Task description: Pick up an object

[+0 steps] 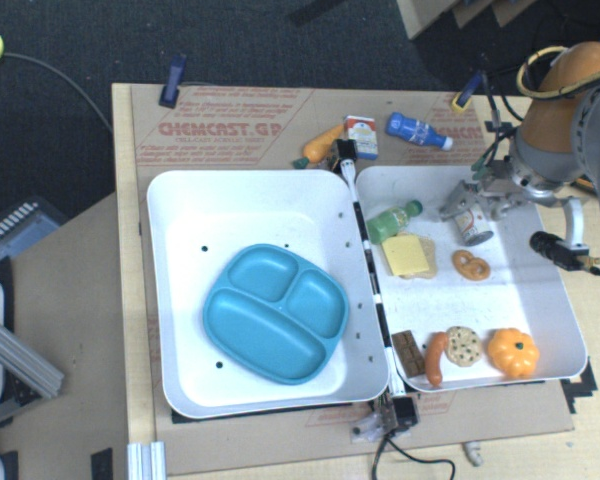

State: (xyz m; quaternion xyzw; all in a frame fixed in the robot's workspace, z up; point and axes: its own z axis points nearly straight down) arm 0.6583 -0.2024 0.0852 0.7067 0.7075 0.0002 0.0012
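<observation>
Grey metal two-finger gripper [470, 220] hangs low over the upper part of the right shallow white plastic bin [550, 298]. Can't tell how far the jaws stand apart from this angle, and nothing shows between them.

Closest thing, at abt 6 o'clock of the jaws, is the small brown pretzel [471, 265], just beside but apart from them. Probably hard plastic toy: light, stiff, a bit slick, thin w/ holes, so pinch across its outer loops, not the centre. At 8 o'clock lies the flat yellow cheese-slice square [409, 255]: very thin, lies flush on the bin floor, hard to get under, poor pick. At 9 o'clock, the green bottle [392, 220] on its side: round, will roll, so close across the body, not along it.

Further out, along the bin's lower edge: orange pumpkin [512, 352], rounded and ribbed, likely the easiest, grip across its middle. Beside it the round choc-chip cookie [464, 346], touching the reddish sausage [435, 358], then the brown chocolate bar [408, 353]. Crowded there, fingers may bump neighbours.

Left white bin [180, 268] holds a blue divided plastic tray [273, 312]: big, stiff, rim only.

On the bench beyond the bins at 10–11 o'clock: blue-and-white bottle [418, 131], small red-and-white carton [361, 136].
</observation>
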